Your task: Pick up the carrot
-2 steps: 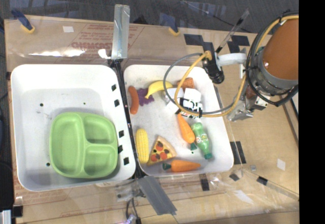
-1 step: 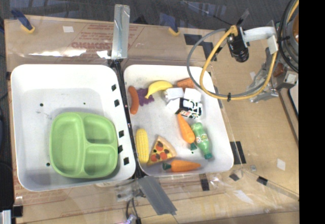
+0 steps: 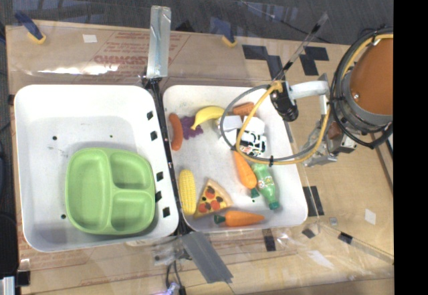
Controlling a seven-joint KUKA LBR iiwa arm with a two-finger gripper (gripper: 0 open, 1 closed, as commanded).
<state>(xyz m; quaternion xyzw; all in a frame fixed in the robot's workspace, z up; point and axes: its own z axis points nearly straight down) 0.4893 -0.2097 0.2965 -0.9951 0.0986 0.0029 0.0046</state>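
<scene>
Starting at the pincer: hanging low over the middle of the right bin, wrapped in looping yellow and black cables. Not managing to tell whether spread or pressed together, since the white-and-black body is hiding its tips from above. Seeing nothing pinched in it.

Finding the carrot just beside the pincer, on its nearer side in the view, lying flat on the bin floor and slanting away toward the green bottle, which is touching it or nearly so. Spotting a second carrot further out the same way, leafy end pointing left, resting along the bin's near wall.

Judging the task as barely begun: approach made, grasp and lift both left to do, neither carrot off the floor.

Reaching in from the right of the pincer, across the bin's rim, with the orange band sitting well out over the worktop and the wrist bending down toward the bin.

Passing further left of the pincer: banana, corn, pizza slice, then a green plate in the left bin.
</scene>
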